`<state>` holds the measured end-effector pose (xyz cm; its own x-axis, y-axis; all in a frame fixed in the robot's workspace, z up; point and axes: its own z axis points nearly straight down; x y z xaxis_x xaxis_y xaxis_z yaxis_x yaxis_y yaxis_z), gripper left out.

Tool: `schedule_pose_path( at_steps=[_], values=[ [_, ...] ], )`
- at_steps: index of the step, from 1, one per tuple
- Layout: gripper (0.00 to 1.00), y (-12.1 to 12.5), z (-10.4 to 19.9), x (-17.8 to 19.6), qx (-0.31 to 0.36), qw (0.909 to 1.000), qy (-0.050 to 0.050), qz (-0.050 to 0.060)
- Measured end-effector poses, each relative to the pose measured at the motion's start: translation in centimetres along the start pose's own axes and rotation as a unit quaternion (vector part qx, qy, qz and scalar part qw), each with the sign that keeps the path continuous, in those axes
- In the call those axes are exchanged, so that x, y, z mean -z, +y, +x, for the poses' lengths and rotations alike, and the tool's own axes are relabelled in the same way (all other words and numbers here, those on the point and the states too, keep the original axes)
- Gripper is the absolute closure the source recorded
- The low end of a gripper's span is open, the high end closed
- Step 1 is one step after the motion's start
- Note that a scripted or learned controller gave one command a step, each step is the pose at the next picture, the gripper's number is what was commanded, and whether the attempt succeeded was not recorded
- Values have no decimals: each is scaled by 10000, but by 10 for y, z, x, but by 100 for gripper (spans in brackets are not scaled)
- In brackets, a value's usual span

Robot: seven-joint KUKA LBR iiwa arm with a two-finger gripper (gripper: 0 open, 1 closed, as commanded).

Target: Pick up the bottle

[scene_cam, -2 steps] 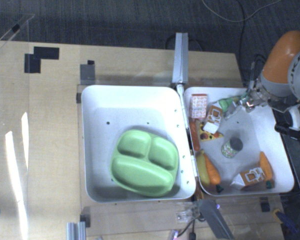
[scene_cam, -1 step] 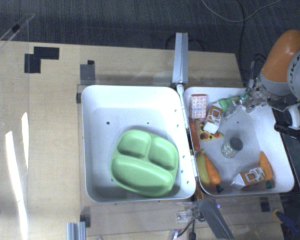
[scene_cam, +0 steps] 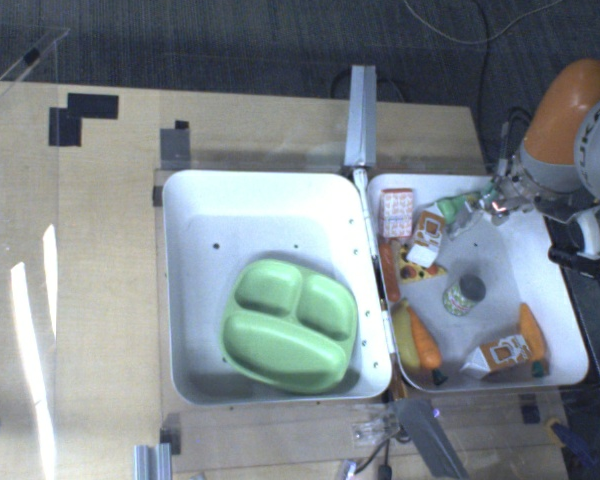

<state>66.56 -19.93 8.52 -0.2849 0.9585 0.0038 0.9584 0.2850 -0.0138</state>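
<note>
Two white bins are set side by side on the bench. The left bin (scene_cam: 180, 268) holds a green tray (scene_cam: 290, 323). The right bin (scene_cam: 565, 308) is crowded with cartons and carrots. The bottle (scene_cam: 456, 211), green, lies near its far wall. The gripper (scene_cam: 498, 204) is seen just beside it; its opening cannot be told.

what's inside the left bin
A green sectioned plate lies face down in the left bin, toward its front. Whatever is under the plate is hidden by it.
</note>
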Motion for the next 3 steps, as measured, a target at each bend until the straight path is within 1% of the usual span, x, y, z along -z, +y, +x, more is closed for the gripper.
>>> schedule_pose_path(
  at_steps=[3],
  values=[
    [0,0,0,0,0,10000,0,0]
  ],
)
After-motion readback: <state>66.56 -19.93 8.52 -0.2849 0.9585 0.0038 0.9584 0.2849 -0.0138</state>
